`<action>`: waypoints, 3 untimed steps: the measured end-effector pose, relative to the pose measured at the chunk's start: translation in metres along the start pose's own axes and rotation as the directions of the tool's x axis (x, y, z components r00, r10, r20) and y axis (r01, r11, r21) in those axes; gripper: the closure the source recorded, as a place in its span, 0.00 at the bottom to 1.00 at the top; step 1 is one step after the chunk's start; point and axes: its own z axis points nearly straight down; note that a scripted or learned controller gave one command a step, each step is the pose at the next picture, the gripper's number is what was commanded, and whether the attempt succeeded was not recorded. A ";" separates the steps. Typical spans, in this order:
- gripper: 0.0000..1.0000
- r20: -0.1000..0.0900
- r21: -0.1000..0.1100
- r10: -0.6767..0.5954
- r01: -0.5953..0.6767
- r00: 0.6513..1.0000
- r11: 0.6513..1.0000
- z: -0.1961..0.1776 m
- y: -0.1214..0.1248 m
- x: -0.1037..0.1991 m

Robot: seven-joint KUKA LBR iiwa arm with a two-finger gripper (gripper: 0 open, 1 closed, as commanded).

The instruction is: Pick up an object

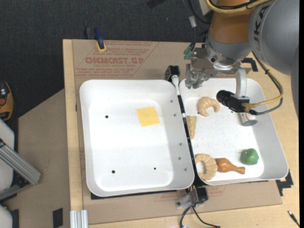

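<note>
camera view has the grey arm's jaws (194, 80), state unclear, poised by the right white bin's (266, 172) back-left corner, near the tan croissant-shaped toy (208, 105), likely its pick.

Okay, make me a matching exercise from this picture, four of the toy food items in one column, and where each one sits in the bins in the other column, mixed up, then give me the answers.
Column one:
1. yellow cheese slice
2. croissant
3. green toy
4. drumstick

Column two:
A. right bin, near-right corner
B. left bin, around the middle
C. right bin, far part, just below the gripper
D. right bin, near edge, beside a round ridged pastry

Pairs: 1-B, 2-C, 3-A, 4-D
</note>
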 end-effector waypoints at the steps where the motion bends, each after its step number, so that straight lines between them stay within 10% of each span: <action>1: 1.00 -0.005 -0.006 -0.016 0.015 1.000 1.000 0.028 0.043 0.076; 2: 1.00 -0.002 0.000 -0.002 0.002 1.000 1.000 0.003 0.016 0.013; 3: 1.00 -0.005 -0.005 -0.015 0.015 1.000 1.000 0.017 0.027 0.093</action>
